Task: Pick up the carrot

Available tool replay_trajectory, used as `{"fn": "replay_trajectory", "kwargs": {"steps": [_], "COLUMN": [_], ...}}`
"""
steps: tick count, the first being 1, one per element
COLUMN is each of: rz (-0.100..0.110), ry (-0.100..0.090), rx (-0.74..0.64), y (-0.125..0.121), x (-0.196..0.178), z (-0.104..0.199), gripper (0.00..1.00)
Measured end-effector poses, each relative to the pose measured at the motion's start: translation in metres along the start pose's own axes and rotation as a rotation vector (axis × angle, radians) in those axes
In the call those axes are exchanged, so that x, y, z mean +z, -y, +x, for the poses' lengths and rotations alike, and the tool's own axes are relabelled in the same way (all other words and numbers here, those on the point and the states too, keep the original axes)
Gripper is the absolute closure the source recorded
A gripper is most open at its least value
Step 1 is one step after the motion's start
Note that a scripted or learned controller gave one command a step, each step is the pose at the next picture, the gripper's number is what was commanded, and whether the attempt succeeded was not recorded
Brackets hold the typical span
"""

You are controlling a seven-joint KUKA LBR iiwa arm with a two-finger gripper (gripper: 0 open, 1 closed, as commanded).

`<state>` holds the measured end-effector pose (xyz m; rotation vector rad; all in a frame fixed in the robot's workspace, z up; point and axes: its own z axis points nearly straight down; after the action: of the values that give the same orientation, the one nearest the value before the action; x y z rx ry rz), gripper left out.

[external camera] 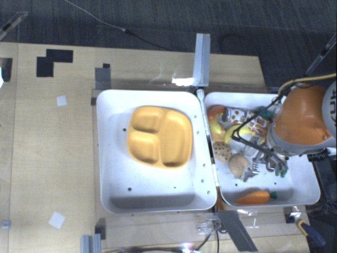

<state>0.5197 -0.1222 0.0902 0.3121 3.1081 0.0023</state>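
Down in the right-hand shallow white bin [314, 190], the orange carrot with a green top [254, 197] lies flat along the near wall. Just beyond it the metal two-finger gripper [266, 166] hangs with jaws spread, pinching nothing, beside a round tan bun-like item [238, 165]

Bins: you have two shallow white bins, the left bin [113, 141] and the right bin [310, 186], side by side.
Trays: one yellow divided tray [159, 136], lying in the left bin.
Carrots: one carrot [254, 197], at the near edge of the right bin.
Cookies: one speckled cookie [221, 151].
Other food pieces: you can count roughly four more in the right bin, partly hidden beneath the arm [301, 117].
Arms: one.
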Motion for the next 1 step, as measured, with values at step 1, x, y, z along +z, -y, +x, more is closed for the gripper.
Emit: {"fn": "replay_trajectory", "kwargs": {"steps": [1], "rz": [0.0], "ry": [-0.002], "rx": [-0.389], "y": [-0.0323], "x": [0.0004], "z": [-0.0263], "gripper": [1.0]}}
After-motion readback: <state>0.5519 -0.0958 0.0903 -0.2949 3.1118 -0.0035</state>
